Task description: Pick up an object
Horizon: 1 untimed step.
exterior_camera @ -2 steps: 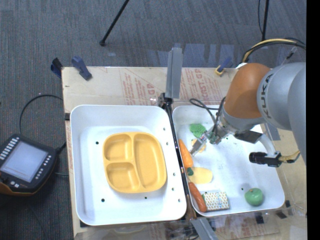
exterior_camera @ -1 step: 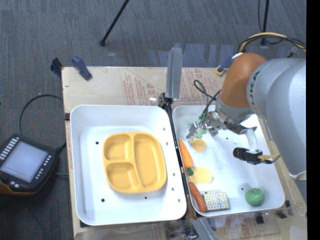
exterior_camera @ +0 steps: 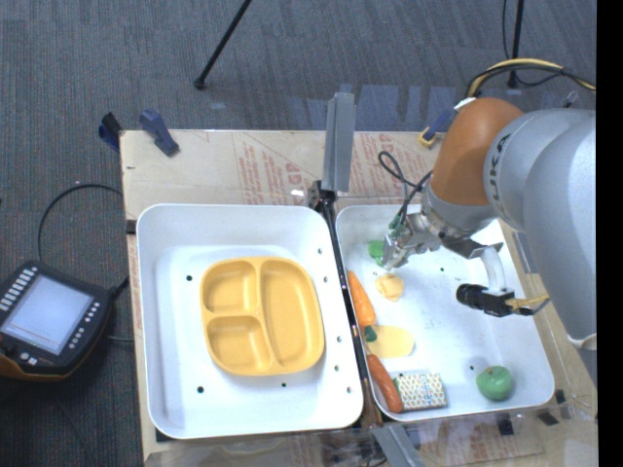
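The big grey arm (exterior_camera: 545,193) with its orange band comes in from the right and bends down over the right bin (exterior_camera: 516,358), which sits on the bench (exterior_camera: 224,168). I use this right bin as the main place to tell where things are. To its left, side by side with it, is the left bin (exterior_camera: 165,251), and a yellow tray (exterior_camera: 261,315) with three sections lies flat in the middle of that one. Inside the right bin, the end effector (exterior_camera: 394,254) hangs low near the top left corner, just above a small yellow piece (exterior_camera: 390,286) and right beside a little green thing (exterior_camera: 376,252). I cannot tell how wide it is set, because it is too small and dark to make out. Nothing can be seen in its grip. Along the left wall of the right bin lie an orange carrot (exterior_camera: 361,300) and, lower down, a red-orange piece (exterior_camera: 384,382). A pale yellow round slice (exterior_camera: 392,341) rests between them, a bit more to the middle. A small patterned box (exterior_camera: 421,390) is near the bottom edge, and a green apple (exterior_camera: 494,382) sits in the bottom right corner. I think the arm is at the reaching step, coming down to grab. The next move needs it to go straight down onto one small thing, most likely the yellow piece or the green thing, close on it snugly, and lift without bumping the bin wall.
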Available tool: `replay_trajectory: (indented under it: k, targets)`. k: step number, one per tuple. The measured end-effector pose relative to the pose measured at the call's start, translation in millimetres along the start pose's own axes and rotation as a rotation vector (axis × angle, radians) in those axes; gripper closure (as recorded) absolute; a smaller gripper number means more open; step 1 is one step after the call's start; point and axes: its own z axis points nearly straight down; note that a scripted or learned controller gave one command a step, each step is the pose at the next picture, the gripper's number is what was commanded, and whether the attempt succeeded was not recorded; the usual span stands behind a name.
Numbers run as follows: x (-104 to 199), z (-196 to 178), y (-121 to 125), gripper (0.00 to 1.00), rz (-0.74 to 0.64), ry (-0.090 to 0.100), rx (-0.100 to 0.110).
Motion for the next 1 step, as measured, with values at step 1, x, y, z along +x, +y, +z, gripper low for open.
replay_trajectory:
  k: [1]
  targets:
    - [-0.3, -9.7, 0.1, 1.0, -0.001, 0.0, 0.0]
